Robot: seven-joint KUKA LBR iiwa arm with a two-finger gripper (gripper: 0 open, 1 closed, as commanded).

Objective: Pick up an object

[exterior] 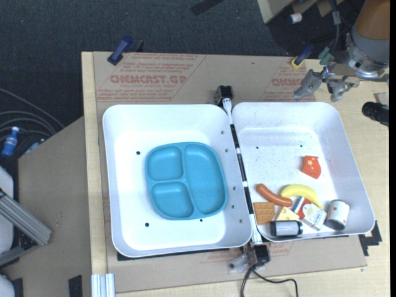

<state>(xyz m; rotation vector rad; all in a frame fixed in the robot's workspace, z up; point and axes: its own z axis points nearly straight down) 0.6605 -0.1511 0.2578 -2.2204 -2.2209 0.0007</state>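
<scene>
Your gripper (323, 85) hangs upper right, jaws spread wide, holding nothing. Try the red block (311, 166) mid-right: light, stiff; pinch its flat sides.

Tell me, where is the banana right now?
The banana lies in the right bin, near its front edge, between the sausage and the small can.
</scene>
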